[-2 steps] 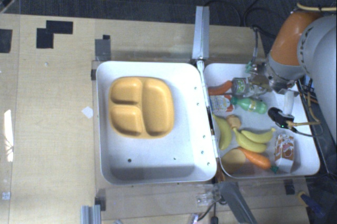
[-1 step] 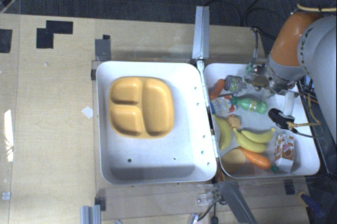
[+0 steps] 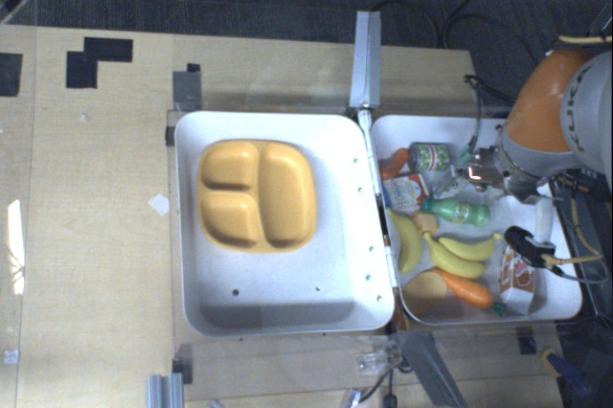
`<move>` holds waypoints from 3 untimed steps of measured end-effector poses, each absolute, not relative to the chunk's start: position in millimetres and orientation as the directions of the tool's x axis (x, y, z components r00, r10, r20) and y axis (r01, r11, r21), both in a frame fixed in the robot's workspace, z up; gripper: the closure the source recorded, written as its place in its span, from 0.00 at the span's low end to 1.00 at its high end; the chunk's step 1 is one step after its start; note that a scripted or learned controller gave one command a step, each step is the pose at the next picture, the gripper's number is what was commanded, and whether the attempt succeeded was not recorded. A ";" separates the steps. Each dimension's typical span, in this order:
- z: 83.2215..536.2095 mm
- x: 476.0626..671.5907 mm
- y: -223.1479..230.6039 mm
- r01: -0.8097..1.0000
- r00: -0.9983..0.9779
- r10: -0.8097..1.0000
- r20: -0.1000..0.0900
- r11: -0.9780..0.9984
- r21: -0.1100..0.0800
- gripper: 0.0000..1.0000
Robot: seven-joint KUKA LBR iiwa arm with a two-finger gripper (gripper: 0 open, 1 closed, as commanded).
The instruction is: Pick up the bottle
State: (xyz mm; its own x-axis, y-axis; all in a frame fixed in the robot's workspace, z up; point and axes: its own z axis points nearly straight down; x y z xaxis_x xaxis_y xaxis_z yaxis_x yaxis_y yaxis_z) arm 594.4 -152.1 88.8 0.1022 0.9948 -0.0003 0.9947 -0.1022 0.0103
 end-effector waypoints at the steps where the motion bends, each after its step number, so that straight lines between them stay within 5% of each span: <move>1: 101.3 597.4 -150.2 0.995 0.100 0.995 0.002 -0.100 0.018 1.00; 2: 101.2 597.3 -150.2 0.995 0.100 0.995 0.002 -0.100 0.018 0.00; 3: 95.6 604.9 -114.1 0.980 -0.197 0.980 -0.027 0.198 0.017 0.00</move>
State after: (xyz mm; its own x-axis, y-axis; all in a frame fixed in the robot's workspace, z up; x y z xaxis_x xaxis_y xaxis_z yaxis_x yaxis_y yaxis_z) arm 604.9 -114.1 95.6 -0.1972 0.9800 -0.0271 0.9801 0.1977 0.0171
